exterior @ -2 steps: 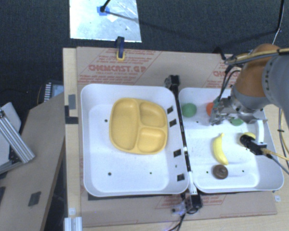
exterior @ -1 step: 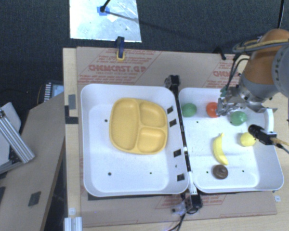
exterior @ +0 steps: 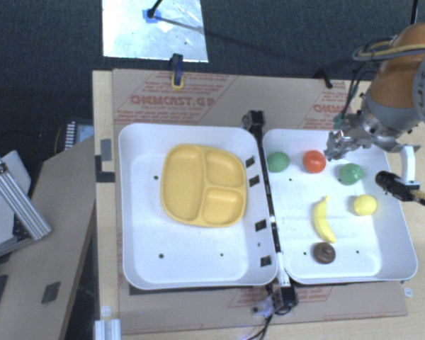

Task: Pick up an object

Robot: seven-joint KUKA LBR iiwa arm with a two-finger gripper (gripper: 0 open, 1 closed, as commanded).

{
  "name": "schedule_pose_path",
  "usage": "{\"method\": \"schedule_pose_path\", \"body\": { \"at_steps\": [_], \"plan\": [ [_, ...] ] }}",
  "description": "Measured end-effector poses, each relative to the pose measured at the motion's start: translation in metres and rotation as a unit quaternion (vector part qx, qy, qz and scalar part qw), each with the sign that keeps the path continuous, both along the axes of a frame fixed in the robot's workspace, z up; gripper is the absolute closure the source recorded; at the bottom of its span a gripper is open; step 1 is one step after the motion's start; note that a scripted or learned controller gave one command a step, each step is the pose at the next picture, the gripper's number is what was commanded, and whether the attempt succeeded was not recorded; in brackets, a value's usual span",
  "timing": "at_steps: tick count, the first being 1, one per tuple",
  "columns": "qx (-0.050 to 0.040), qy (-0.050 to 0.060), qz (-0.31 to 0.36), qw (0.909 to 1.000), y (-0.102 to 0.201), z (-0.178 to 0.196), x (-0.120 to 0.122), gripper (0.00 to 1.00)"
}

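The arm reaches over the right bin, its gripper poised just beside the red ball. Finger state: cannot tell. Risk: the red ball and the green ball may roll away from an off-centre closure.
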State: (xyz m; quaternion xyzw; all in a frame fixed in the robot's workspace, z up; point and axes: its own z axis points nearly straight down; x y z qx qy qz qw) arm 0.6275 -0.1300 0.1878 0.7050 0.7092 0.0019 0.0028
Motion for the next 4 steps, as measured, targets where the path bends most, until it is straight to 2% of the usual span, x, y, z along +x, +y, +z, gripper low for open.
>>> {"method": "schedule_pose_path", "body": {
  "at_steps": [1, 2, 3, 4],
  "plan": [
    [-0.0004, -0.001, 0.0, 1.0, -0.005, 0.063, 0.005, 1.0],
    [0.0008, 0.002, 0.001, 1.0, 0.043, 0.068, -0.002, 1.0],
    [0.001, 0.002, 0.001, 1.0, 0.098, 0.059, 0.004, 1.0],
    [0.0015, 0.003, 0.002, 1.0, 0.149, 0.057, -0.011, 1.0]
  ]
}}
